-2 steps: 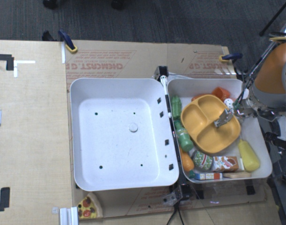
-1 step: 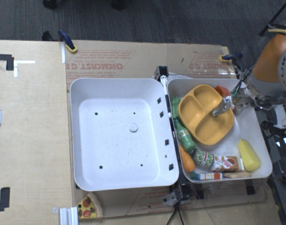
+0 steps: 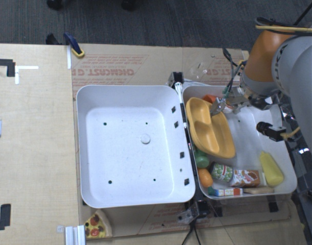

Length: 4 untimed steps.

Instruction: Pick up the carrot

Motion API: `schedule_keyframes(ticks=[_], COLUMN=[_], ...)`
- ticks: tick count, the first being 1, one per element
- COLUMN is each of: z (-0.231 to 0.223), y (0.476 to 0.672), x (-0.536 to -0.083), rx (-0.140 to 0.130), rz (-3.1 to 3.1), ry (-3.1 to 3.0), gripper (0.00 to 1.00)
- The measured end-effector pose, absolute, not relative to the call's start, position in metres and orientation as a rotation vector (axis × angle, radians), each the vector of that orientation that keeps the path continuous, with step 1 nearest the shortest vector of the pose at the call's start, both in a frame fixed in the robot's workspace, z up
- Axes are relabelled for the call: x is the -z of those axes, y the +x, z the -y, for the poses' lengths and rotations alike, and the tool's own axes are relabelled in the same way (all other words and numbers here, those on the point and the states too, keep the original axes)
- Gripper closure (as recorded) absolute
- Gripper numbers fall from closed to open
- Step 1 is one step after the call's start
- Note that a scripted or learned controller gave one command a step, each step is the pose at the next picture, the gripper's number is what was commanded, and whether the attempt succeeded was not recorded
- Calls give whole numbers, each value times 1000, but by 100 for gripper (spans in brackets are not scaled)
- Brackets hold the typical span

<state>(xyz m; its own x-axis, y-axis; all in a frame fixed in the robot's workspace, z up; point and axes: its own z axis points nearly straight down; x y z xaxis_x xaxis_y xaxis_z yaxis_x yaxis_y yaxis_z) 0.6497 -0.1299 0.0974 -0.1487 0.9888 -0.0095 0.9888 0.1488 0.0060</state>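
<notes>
Orange carrot [image 3: 210, 99] peeks out just left of our gripper [image 3: 217, 105], mostly hidden behind the yellow dish [image 3: 209, 129]; we cannot tell its long axis or our grip.

A robotics lab: a wooden bench [image 3: 33, 152] with taped cardboard [image 3: 125, 68] under the white bins [image 3: 84, 137], and office-chair wheels [image 3: 54, 1] on grey carpet [image 3: 196, 19] beyond.

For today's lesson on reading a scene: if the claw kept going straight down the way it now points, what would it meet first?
Most likely the yellow dish: the claw sits over its upper right rim in the right bin. An orange item, possibly the carrot, lies just beside it; depth is unclear from above.
</notes>
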Motion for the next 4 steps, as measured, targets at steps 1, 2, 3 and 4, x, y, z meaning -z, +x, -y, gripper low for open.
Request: schedule_keyframes(ticks=[1,2,3,4], z=[124,101,110,164], y=[542,556,492,514], x=[-99,-95,-97,-93], rx=[-14,-7,-20,-6], rz=[-2408,-2129,-2097,-1983], ry=[1984,2298,2310,2427], gripper=[0,0,0,0])
